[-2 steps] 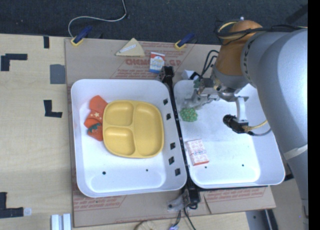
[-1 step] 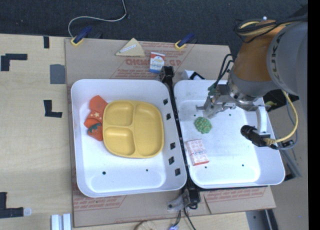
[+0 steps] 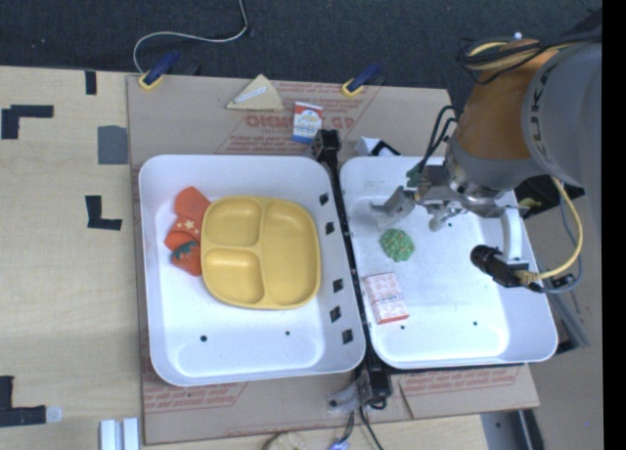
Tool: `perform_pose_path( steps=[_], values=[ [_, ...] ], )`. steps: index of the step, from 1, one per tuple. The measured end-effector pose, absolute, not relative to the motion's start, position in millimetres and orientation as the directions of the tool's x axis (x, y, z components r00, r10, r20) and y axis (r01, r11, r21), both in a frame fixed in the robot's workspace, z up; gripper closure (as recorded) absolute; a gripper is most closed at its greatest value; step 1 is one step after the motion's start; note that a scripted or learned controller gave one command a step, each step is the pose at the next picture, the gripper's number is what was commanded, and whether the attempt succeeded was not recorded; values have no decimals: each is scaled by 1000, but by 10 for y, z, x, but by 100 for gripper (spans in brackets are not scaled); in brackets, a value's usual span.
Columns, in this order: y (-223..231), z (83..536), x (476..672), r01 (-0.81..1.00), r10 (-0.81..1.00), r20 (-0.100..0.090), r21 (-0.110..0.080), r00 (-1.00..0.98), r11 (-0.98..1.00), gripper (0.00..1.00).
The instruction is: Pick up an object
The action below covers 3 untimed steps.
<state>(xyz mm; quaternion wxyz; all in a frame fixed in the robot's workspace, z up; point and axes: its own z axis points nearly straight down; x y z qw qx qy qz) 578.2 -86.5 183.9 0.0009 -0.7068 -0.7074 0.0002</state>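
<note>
In the right bin lie a green bumpy ball and, nearer the front, a small red-and-white packet. My gripper hangs over the back of that bin, just above and slightly right of the green ball, with its grey fingers spread apart and nothing between them. The left bin holds a yellow divided plate and an orange-red toy at the plate's left edge.
The grey arm with its orange band covers the right bin's back right corner, and a black cable fitting hangs over its right side. A small carton and a tan wedge lie on the cardboard behind the bins.
</note>
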Motion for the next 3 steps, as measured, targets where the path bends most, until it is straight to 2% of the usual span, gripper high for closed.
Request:
perform_pose_path(
  steps=[1,2,3],
  values=[
    [-983,863,5752,1000,1000,-1,3,-1,1,0],
    [-967,859,6299,1000,1000,-1,4,-1,1,0],
    [-946,861,6189,1000,1000,-3,4,0,0,0]
  ],
)
